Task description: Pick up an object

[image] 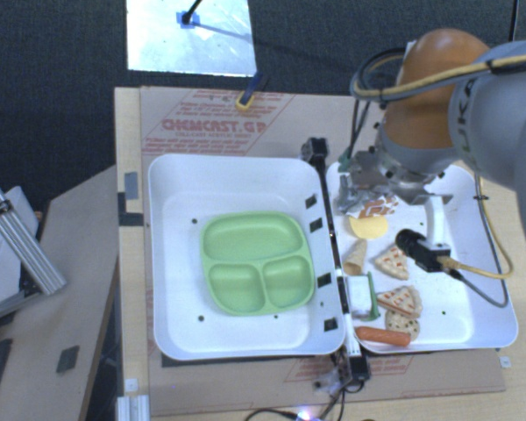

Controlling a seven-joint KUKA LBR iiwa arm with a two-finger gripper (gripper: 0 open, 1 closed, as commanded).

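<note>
Printed in red on the cardboard sheet [219, 121] under the two bins, at twelve o'clock from the left bin [171, 178]: "CHEMCAST GP", upside down to the camera. Smaller red lines above and below that word, too fine to read. More red print on the cardboard's near edge, at six o'clock, equally unreadable.

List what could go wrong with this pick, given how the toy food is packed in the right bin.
1. The hand sits low over the round yellow piece and a red-and-white item beside it; it may catch both or neither.
2. The pizza-like wedges and the orange carrot-like stick crowd together, so a nudge could scatter them.
3. The yellow cable loops over the shallow white right bin and might snag.
</note>
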